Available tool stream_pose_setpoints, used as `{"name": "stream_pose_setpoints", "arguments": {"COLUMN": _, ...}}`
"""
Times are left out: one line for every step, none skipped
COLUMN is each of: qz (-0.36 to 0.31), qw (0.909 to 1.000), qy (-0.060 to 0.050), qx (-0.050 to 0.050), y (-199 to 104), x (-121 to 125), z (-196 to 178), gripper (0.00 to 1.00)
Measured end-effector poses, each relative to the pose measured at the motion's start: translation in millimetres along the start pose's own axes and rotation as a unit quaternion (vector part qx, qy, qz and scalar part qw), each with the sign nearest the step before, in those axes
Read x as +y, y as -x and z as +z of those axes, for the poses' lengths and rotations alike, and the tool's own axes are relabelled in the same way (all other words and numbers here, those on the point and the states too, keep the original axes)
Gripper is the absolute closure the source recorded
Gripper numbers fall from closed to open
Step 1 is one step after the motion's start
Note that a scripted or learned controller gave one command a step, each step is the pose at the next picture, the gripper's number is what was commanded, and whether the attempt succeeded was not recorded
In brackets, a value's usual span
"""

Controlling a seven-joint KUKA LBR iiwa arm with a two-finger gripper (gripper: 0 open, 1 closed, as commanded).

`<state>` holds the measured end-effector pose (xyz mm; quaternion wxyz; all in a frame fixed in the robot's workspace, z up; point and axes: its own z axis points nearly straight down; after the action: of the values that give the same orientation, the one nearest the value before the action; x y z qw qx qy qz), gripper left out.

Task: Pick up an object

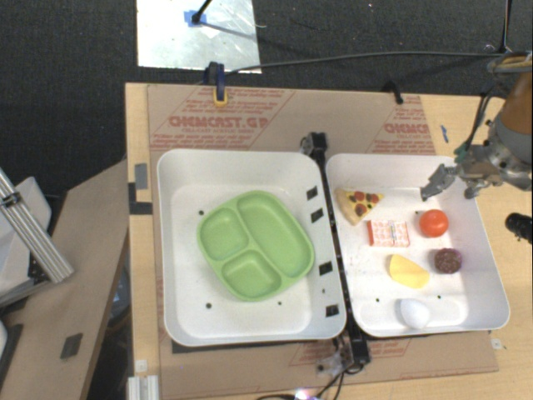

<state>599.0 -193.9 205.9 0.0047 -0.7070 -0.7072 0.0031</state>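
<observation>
On the desk (141, 98) we see two shallow white bins side by side. The left white bin (179, 307) carries a light green plastic tray with three compartments (254, 244), probably put there as a place to receive things. The right white bin (491, 302) holds the small objects that can be picked: a toy pizza slice (358, 202) at about 10 o'clock of this bin, a red-and-white flat packet (389, 233) near the centre, a round red-orange tomato (433, 222) at 2 o'clock, a dark brown ball (447, 261) at 3 o'clock, a yellow wedge (407, 271) below the centre and a white egg-shaped piece (413, 312) at 6 o'clock.

The two-finger gripper (455, 183) hangs over the 1 o'clock corner of this bin, just above the tomato. Its fingers (435, 182) stand apart and hold nothing, and they touch no object.
</observation>
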Motion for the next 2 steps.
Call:
{"name": "stream_pose_setpoints", "arguments": {"qz": -0.002, "qw": 1.0, "qy": 0.006, "qx": -0.001, "y": -1, "x": 3, "z": -8, "gripper": 0.0}}
{"name": "stream_pose_setpoints", "arguments": {"qz": -0.001, "qw": 1.0, "qy": 0.005, "qx": -0.001, "y": 9, "x": 0, "z": 47, "gripper": 0.0}}
